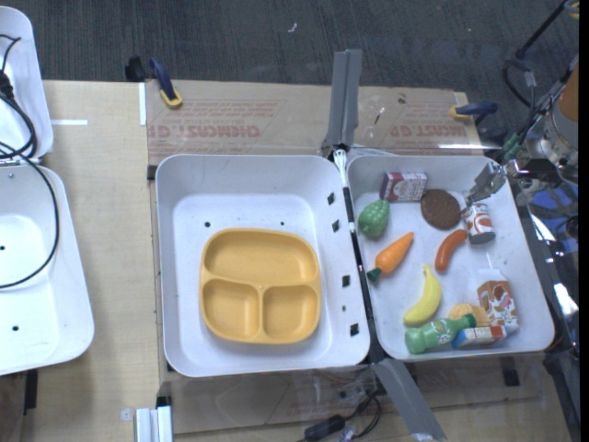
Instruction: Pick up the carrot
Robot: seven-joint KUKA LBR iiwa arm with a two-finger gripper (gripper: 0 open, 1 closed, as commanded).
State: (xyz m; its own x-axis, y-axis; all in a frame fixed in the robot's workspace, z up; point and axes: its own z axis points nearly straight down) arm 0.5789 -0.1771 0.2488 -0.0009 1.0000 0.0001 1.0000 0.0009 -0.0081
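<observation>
Two shallow white bins sat side by side on my bench (101,136). The left bin (175,247) held a yellow divided tray (260,285). The right bin (534,274) held a green pepper (374,218), a small carton (404,186), a brown patty (441,209), a can (479,223), a red sausage (450,249), a banana (424,297), a green bottle (434,333) and an orange packet (497,304).

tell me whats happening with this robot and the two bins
A robot arm reaches in from the right, its gripper hovering over the far right part of the right bin, near a small can. The carrot it is meant to pick up lies untouched toward the bin's left side, between a green vegetable and a banana. The left bin holds a yellow divided plate.
</observation>
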